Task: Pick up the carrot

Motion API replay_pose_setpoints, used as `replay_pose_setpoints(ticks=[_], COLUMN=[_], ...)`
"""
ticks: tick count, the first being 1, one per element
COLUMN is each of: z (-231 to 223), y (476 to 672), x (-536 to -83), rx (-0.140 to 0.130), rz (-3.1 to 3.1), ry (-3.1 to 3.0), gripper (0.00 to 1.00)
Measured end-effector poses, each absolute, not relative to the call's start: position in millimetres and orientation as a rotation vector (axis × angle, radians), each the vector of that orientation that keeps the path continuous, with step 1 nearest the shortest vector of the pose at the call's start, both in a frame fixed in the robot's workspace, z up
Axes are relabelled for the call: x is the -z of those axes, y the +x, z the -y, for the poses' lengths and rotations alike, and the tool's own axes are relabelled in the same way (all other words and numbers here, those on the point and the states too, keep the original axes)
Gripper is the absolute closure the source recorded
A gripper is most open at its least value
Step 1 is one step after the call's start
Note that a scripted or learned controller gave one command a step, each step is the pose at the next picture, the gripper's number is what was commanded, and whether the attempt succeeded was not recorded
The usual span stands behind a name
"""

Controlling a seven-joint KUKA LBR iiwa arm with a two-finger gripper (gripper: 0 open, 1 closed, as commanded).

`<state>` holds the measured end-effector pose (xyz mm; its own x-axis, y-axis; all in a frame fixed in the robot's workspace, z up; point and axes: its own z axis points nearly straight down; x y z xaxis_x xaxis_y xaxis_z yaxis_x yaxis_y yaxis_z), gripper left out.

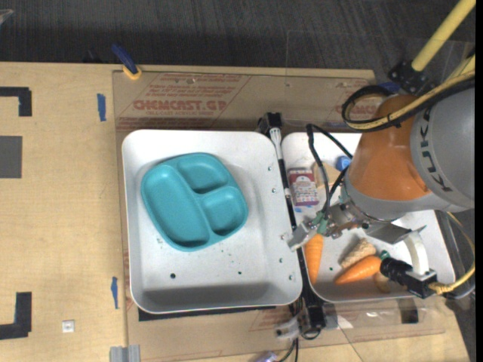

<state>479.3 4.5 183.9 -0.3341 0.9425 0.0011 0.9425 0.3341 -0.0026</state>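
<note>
Right bin, near corner: one carrot stands on end against the bin's left wall, its top directly under the gripper; a second carrot lies just to its right. Whether the fingers are spread or closed on the upright carrot cannot be told. Left bin: teal divided tray.
</note>
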Motion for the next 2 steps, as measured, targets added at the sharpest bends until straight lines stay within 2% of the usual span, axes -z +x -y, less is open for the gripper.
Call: replay_pose_setpoints(ticks=[2], z=[-4.5], y=[479.3], x=[-184.0], rx=[-0.002], rz=[2.564], ry=[-1.812], gripper=[0.0])
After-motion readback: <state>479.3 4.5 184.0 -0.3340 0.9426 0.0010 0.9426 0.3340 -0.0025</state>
